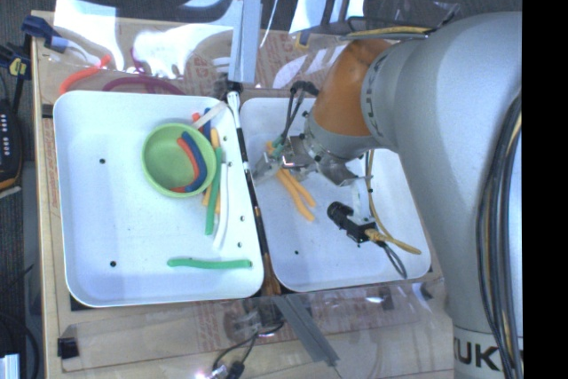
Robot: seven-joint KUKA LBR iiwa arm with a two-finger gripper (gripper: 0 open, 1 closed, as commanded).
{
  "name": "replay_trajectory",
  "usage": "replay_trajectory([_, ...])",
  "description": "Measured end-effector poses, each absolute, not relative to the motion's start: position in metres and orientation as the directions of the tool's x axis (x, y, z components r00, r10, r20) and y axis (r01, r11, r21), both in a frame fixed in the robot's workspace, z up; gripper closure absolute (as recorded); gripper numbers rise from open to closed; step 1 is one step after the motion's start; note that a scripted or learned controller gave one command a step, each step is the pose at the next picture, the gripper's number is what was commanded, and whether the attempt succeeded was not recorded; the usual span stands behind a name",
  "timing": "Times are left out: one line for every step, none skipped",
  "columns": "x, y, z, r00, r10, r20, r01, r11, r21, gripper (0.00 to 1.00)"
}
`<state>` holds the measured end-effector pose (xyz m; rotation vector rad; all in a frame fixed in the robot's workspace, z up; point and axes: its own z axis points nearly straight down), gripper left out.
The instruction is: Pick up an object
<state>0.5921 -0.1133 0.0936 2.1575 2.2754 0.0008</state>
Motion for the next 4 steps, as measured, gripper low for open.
replay_trajectory([0.5927, -0.1154, 0.105, -0.054, 0.999, -0.007, 0.999, 0.054, 0.004, 1.0])
replay_trajectory([0.5925, -0.1149, 0.1046, -0.055, 0.998, -0.007, 0.998, 0.055, 0.003, 0.0])
replay_trajectory([0.5927, -0.1148, 0.1143, -0.055, 0.998, -0.006, 0.998, 0.055, 0.003, 1.0])
replay_trajectory([0.5926, -0.1147, 0.1142, -0.055, 0.998, -0.006, 0.998, 0.055, 0.003, 0.0])
